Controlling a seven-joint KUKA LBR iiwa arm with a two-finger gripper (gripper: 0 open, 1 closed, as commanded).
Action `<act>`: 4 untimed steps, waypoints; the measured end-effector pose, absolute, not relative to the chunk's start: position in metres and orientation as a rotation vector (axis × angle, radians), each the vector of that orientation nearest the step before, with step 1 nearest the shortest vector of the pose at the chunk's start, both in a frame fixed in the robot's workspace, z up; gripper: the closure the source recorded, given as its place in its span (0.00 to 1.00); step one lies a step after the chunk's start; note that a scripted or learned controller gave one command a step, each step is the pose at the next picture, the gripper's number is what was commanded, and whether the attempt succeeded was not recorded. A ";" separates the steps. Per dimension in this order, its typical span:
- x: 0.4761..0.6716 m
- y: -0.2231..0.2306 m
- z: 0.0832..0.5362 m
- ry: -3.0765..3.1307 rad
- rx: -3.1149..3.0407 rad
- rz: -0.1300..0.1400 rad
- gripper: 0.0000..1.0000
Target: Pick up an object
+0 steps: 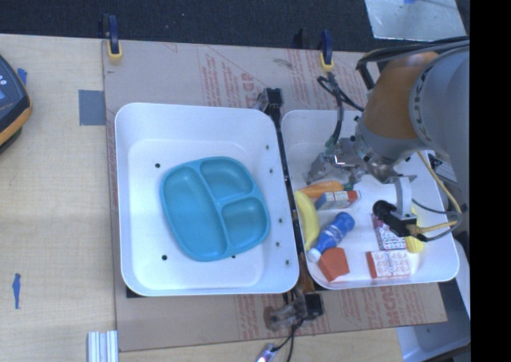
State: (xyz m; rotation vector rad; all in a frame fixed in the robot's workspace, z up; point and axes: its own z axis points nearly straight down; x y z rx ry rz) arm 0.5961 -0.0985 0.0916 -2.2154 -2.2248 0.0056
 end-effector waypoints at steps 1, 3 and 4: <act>0.548 -0.097 0.091 -2.225 -2.215 0.006 0.00; 0.553 -0.203 0.139 -2.223 -2.217 0.004 0.00; 0.602 -0.116 0.091 -2.227 -2.213 0.004 0.00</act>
